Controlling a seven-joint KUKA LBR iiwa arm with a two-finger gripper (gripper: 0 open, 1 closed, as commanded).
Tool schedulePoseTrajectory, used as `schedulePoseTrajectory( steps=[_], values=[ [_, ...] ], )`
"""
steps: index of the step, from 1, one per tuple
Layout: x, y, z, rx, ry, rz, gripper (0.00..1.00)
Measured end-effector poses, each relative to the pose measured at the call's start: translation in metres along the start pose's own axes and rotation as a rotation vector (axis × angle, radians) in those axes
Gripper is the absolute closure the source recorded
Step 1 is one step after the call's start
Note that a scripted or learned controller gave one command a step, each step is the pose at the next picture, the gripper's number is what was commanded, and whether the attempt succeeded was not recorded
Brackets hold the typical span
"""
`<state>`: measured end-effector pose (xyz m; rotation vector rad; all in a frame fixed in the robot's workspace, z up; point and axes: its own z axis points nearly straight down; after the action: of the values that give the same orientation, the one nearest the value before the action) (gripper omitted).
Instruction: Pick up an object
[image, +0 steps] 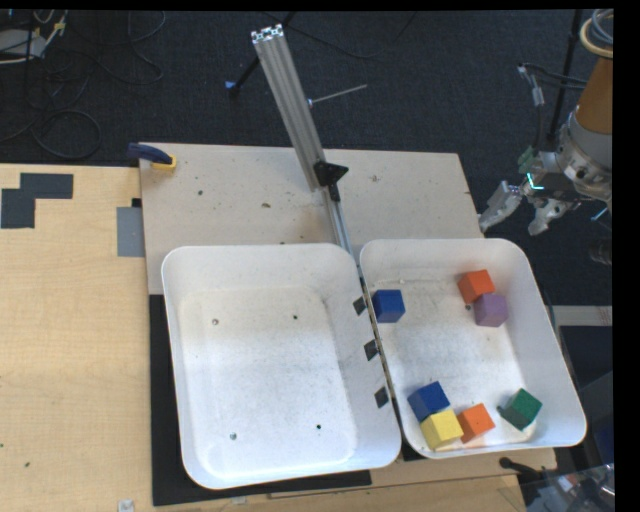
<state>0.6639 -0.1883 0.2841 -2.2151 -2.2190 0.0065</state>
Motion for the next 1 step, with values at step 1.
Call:
schedulePoseTrajectory(
  steps=[1],
  values=[
    [0.0007, 0.0008, -0.003, -0.004, -0.001, -0.004, 0.0]
  ],
)
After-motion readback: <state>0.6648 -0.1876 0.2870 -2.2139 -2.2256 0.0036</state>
